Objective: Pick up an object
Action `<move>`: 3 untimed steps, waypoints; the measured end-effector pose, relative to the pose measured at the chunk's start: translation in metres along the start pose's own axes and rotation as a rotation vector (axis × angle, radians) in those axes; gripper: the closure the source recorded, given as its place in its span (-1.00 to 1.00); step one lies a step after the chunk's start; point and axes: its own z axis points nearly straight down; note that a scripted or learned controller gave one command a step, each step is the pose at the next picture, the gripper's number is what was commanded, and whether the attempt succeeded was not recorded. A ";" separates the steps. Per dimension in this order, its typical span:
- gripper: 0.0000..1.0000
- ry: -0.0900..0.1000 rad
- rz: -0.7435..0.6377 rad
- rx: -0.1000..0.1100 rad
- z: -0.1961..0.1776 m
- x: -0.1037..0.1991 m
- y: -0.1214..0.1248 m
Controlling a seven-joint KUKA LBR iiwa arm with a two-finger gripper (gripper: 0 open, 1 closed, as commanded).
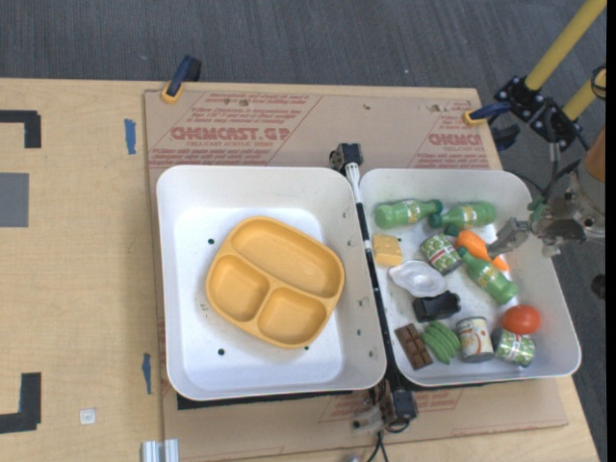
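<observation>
The gripper (508, 236) reaches in from the right edge of the frame, over the upper right part of the right bin (568, 354). Its metal fingertip sits just beside the carrot (474, 245) and the tilted green bottle (489, 275). Whether it is open or closed I cannot tell; nothing is visibly held.

The right bin is crowded. Two more green bottles (407, 213) lie along its top. Below them are a green-labelled can (439, 252), a cheese wedge (387, 249), a white cup-like piece (417, 278) and a black block (436, 306). Along the bottom sit a chocolate bar (414, 346), a green leafy vegetable (443, 341), two more cans (474, 338) and a tomato (521, 319). The left bin (183, 258) holds a yellow divided plate (274, 282).

The main risk is the crowding under the tip. The carrot, bottle and can touch or nearly touch, so a descent here may land on a neighbour and push things aside rather than straddle one. The bottle and carrot are round and could roll or squirt out of a closing grip. The near bin wall also leaves little room on the right.
</observation>
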 end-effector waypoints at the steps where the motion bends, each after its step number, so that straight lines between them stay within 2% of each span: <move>1: -1.00 0.000 0.111 -0.002 0.110 0.039 0.002; 2: 1.00 -0.002 0.112 -0.005 0.100 0.038 0.004; 3: 1.00 0.000 -0.136 -0.001 0.011 0.122 0.007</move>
